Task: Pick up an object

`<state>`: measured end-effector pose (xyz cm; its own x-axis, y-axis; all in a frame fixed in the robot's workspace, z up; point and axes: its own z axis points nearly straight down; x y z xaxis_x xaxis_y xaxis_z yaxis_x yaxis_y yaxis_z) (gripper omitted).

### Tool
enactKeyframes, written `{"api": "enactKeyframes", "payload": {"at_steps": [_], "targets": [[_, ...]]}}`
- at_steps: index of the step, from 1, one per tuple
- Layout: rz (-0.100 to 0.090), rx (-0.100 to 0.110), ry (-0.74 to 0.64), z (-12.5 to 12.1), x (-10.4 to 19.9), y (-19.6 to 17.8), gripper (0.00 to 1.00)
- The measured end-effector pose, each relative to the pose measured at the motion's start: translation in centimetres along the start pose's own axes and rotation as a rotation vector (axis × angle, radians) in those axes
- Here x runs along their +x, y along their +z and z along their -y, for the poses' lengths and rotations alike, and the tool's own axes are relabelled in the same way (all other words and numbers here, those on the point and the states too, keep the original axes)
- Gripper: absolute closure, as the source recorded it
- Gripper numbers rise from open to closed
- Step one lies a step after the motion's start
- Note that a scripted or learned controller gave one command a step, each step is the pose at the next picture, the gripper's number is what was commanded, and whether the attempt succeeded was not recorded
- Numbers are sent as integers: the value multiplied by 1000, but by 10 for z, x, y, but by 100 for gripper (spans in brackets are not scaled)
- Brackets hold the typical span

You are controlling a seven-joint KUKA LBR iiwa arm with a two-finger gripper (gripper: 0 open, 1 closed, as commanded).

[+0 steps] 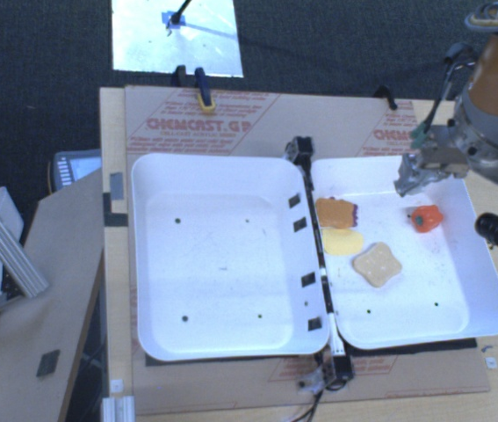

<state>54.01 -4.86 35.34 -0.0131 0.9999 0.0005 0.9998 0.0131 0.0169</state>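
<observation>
You risk the claw (409, 185), whose state I cannot tell, knocking the small orange-red plastic pepper (425, 218) aside, since it hangs off-centre.

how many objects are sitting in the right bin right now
4: an orange block by the divider, a yellow slice below it, a tan bread piece lower right, a red-orange piece beneath the gripper.

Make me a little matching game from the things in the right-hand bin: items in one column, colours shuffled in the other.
Items:
1. Tomato
2. Bread slice
3. Flat disc
4. Block by the divider

Colours:
A. Pale yellow
B. Orange with a purple edge
C. Red-orange
D. Tan

Pairs: 1-C, 2-D, 3-A, 4-B
</observation>
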Motion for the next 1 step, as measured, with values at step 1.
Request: {"api": "enactKeyframes", "payload": {"at_steps": [1], "targets": [[-3,11,-2,22,90,-24,100]]}}
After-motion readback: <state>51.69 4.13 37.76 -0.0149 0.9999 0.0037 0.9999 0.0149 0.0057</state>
